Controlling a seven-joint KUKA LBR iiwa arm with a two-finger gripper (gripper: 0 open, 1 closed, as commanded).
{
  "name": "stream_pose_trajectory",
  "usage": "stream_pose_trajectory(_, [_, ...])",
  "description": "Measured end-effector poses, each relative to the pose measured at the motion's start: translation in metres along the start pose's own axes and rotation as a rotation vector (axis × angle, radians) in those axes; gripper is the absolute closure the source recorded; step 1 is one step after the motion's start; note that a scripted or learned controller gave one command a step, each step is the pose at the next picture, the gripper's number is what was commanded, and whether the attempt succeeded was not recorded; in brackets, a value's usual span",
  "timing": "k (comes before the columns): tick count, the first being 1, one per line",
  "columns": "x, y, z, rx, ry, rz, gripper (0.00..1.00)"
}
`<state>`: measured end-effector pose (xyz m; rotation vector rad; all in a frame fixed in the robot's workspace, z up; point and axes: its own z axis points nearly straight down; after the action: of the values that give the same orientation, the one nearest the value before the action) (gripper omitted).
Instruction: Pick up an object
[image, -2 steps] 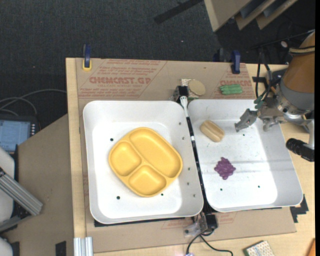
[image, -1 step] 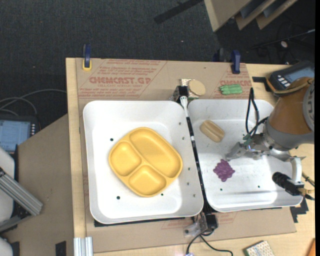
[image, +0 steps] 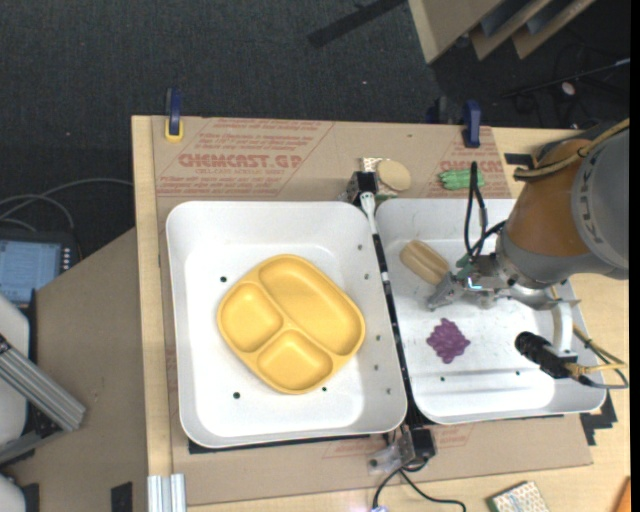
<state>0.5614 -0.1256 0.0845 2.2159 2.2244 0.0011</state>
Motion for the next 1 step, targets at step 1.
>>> stream_pose_trajectory(1, [0.0016, 0.0773, 0.0039, 0.029, 0.002, -0.004, 0.00])
